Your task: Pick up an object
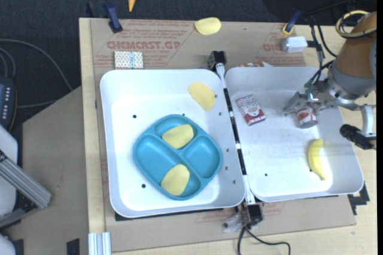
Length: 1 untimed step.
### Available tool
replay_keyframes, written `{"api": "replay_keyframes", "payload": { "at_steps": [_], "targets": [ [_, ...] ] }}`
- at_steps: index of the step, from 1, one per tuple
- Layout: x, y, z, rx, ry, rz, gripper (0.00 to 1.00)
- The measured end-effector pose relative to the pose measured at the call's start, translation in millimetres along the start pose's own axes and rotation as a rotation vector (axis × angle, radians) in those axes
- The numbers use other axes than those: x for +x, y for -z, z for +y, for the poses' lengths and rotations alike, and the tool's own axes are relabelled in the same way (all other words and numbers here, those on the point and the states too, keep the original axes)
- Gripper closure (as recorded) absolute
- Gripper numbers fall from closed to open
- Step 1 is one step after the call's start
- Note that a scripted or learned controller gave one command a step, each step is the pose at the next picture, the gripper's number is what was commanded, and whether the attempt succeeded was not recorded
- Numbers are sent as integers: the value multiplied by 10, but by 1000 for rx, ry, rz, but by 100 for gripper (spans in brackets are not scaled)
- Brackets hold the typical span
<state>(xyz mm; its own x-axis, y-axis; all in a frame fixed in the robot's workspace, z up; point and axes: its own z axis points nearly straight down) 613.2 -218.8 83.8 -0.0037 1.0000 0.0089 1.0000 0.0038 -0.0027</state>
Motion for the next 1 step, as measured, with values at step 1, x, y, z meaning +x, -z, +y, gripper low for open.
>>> {"api": "replay_keyframes", "payload": {
  "at_steps": [1],
  "targets": [
    [-26,113,4,-3,-1,-7,100]
  ]
}}
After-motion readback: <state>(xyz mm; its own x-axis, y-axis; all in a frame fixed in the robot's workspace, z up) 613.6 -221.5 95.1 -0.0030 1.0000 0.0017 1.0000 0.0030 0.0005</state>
